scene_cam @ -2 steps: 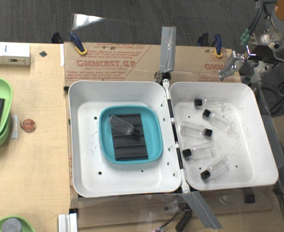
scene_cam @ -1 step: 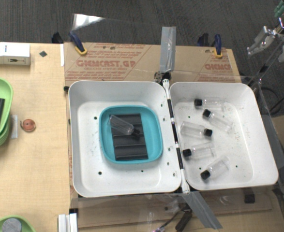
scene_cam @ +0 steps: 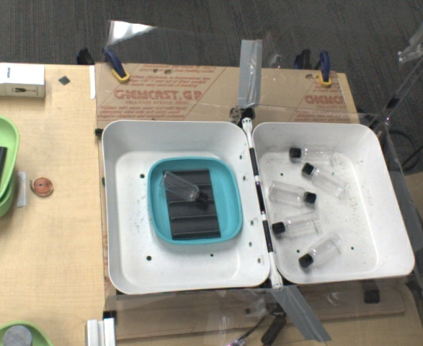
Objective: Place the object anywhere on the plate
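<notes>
Two bins side by side, plate (scene_cam: 194, 201) in the left bin (scene_cam: 125, 258), one vial (scene_cam: 181, 187) on the plate, five vials (scene_cam: 308, 197) scattered in the right bin (scene_cam: 384, 258)

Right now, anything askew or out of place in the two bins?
Nothing damaged or spilled. One clear vial lies on its side, at a slant, on the black insert of the teal plate in the left bin. Five more black-capped vials lie scattered at mixed angles in the right bin, none upright.

"GHEMCAST" on cardboard sheet (scene_cam: 197, 92)
</notes>
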Controlling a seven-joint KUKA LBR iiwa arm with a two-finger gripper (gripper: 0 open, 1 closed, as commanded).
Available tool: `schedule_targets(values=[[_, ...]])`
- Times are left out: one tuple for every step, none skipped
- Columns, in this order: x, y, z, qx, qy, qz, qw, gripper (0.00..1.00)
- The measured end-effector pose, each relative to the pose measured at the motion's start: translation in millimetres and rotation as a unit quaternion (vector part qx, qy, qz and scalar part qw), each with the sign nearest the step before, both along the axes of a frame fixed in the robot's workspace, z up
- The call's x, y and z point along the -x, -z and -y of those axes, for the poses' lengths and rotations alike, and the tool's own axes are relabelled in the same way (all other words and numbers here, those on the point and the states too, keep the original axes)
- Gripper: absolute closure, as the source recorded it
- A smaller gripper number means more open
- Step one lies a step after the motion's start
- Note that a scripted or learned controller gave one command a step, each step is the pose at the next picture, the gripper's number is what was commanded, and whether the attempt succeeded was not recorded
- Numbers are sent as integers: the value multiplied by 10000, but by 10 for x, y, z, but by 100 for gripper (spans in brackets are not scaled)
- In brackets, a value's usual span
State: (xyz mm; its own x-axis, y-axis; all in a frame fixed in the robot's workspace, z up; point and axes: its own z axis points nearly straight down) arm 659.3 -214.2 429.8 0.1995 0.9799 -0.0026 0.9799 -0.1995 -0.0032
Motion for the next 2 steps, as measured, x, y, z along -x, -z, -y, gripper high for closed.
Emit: schedule_targets(values=[[-2, -95, -18, 1, 710, 0, 9975, 0], [-2, -90, -34, 2, 1371, -7, 9906, 0]])
